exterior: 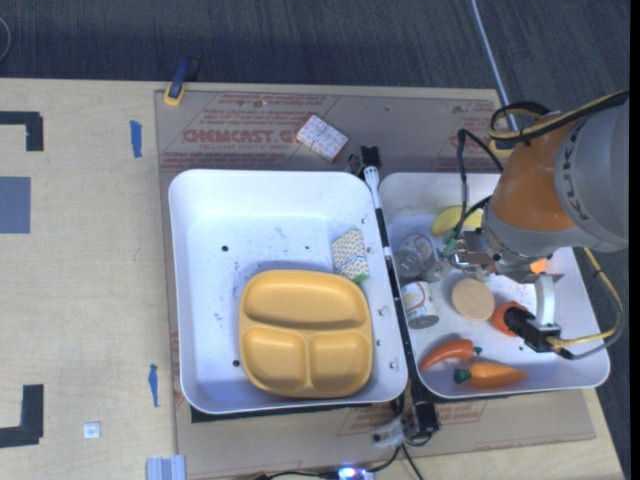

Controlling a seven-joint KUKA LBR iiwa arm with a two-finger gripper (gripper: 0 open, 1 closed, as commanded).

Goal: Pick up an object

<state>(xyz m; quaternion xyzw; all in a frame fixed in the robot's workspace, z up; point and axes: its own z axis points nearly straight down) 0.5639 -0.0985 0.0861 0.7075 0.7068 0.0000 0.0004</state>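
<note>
Looming nearest the lens, my grey arm (600, 183) with its orange band (530, 193) reaches in from three o'clock over the right bin (590, 368), seen from the fixed camera above the bench (80, 268). My gripper (470, 253) hangs low over the middle of that bin, amid its clutter; whether it is spread or pressed together I cannot tell, since my wrist hides its tips, and nothing is visibly held.

Candidates for picking lie all around it. At five o'clock from my gripper, just beside it, sits a tan round disc (473, 299). At nine o'clock stands a clear glass-like piece (413, 258), and below that, at seven o'clock, a small can (420, 305) lies near the bin's left wall. A yellow object (449, 219) peeks out at eleven o'clock, partly behind my cables. Along the bin's six o'clock edge lie a red pepper (449, 353) and, touching or nearly touching it, an orange carrot (490, 374) with a green top.

Across the divider, the left bin (200, 268) holds a yellow sectioned tray (306, 333) filling its five o'clock corner, with a small patterned packet (350, 253) at the tray's one o'clock, just beside it. Beyond the bins, at twelve o'clock, a small patterned box (321, 137) rests on the printed cardboard (240, 128).
</note>
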